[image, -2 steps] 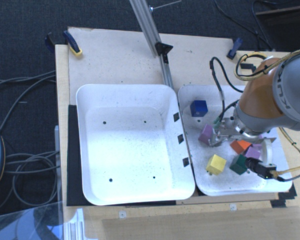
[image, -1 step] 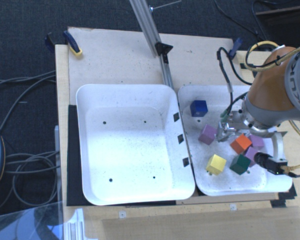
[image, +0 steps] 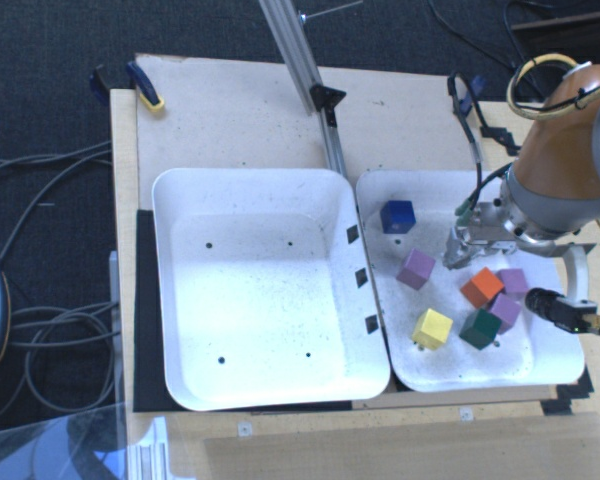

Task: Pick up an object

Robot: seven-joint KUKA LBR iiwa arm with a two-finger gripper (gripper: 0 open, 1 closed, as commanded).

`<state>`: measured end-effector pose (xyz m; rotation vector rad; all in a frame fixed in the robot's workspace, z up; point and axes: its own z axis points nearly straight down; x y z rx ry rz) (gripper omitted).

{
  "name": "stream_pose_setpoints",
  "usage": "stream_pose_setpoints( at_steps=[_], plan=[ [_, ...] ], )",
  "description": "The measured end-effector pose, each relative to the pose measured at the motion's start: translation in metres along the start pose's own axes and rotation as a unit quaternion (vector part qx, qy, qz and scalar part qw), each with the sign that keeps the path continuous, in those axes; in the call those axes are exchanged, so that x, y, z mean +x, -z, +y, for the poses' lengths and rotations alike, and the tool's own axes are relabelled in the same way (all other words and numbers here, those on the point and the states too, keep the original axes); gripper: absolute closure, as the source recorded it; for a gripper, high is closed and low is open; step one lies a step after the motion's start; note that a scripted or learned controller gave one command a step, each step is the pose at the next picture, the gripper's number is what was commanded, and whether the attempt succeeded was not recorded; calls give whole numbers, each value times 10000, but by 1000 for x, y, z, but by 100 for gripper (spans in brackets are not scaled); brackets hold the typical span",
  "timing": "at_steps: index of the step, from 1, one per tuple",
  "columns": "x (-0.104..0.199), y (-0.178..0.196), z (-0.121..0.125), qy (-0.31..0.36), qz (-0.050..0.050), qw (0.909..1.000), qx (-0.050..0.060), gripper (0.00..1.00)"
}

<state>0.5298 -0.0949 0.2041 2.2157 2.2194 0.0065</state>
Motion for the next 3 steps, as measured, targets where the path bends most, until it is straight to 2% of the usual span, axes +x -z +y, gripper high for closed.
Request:
stream_pose_setpoints(
  at_steps=[1,3],
  plan=[
    [50,16,8,26,15,10000,16,100],
    [157,41,38,25,17,10000,20,100]
  ],
)
